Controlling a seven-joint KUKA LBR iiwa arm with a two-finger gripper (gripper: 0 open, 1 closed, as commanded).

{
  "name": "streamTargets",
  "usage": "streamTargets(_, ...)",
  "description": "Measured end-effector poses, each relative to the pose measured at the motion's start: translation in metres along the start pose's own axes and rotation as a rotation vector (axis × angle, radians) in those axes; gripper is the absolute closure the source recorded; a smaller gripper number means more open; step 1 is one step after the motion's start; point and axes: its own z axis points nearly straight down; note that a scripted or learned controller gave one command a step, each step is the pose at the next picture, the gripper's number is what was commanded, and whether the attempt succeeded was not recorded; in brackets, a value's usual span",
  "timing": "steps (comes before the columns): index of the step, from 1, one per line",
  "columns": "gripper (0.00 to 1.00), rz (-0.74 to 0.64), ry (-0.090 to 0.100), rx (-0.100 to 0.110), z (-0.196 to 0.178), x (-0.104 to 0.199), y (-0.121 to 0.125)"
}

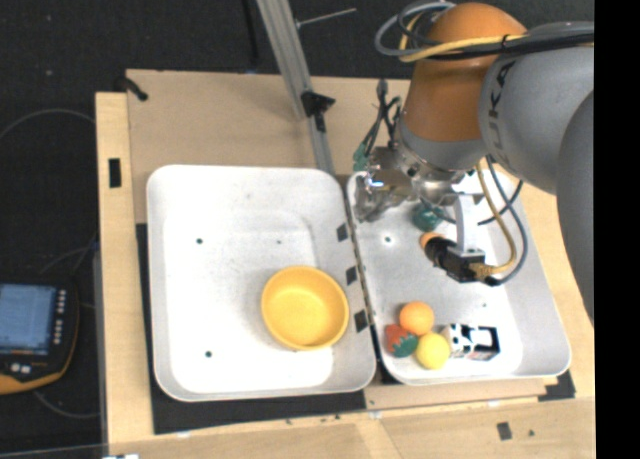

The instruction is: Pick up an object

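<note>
Arm point(470, 77) over right bin point(530, 317), yellow bowl point(304, 307) in left bin point(220, 247), tan bench point(200, 117)

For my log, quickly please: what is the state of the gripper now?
Gripper: open or closed cannot be told from this view.

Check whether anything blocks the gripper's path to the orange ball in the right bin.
Nothing visible does. The gripper is over the far left corner of the right bin, and bare bin floor lies between it and the orange ball. A yellow ball and a green-and-red piece lie beyond it, toward the front edge.
</note>
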Motion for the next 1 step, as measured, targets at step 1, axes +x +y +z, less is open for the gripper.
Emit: streamTargets(1, 1.00, 0.001, -0.001, 0.002, 0.0004, 0.0401, -0.0359)
